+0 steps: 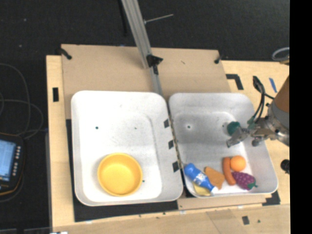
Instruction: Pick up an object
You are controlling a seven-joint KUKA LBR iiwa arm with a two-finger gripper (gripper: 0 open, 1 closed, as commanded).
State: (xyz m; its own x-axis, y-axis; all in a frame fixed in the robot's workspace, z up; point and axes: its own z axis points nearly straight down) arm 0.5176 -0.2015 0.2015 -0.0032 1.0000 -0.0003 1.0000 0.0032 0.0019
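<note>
My gripper [234, 134] reaches in from the right and hovers over the middle of the right bin [204, 111]. Its two fingertips stand apart, one teal-tipped and one grey, with nothing between them. Below it, along the bin's front edge, lie an orange ball [238, 163], a red-orange sausage-shaped toy [227, 168], purple grapes [244, 179], an orange carrot-like piece [215, 176] and a blue bottle [198, 176] with something yellow beneath it. The gripper is above and apart from all of them.
A yellow bowl [120, 174] sits in the front of the left bin [117, 116]. A grey metal pole [139, 28] slants in from the top to the bins' shared back corner. Cables hang beside the arm at right.
</note>
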